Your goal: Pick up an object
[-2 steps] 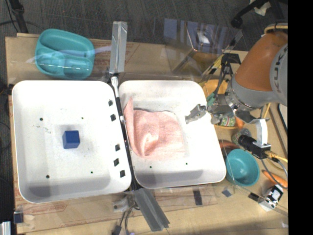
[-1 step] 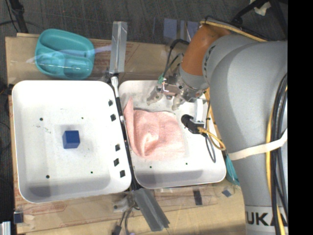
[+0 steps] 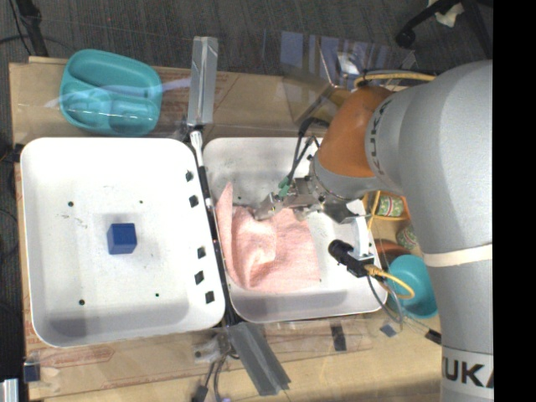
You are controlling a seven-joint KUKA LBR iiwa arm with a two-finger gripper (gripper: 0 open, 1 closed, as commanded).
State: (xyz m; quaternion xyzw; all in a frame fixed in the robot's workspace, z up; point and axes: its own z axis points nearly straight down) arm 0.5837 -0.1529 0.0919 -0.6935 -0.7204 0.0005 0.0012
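Note:
A pink cloth (image 3: pixel 268 245) lies crumpled in the right bin (image 3: pixel 251 153), covering most of its floor. My gripper (image 3: pixel 276 205) reaches down from the right, its tip at the cloth's upper edge. Alone on the floor of the left bin (image 3: pixel 50 166) sits a small blue cube (image 3: pixel 122 238). The arm's grey body and orange band (image 3: pixel 352 136) hide the right side of the right bin. A teal object (image 3: pixel 410 281) and a colourful package (image 3: pixel 389 205) peek out from under the arm at the right.
A teal plastic container (image 3: pixel 109 90) rests on the bench behind the left bin. A grey divider bracket (image 3: pixel 201 82) runs between the bins. Cables and a black connector (image 3: pixel 347 256) hang near the right bin's right wall.

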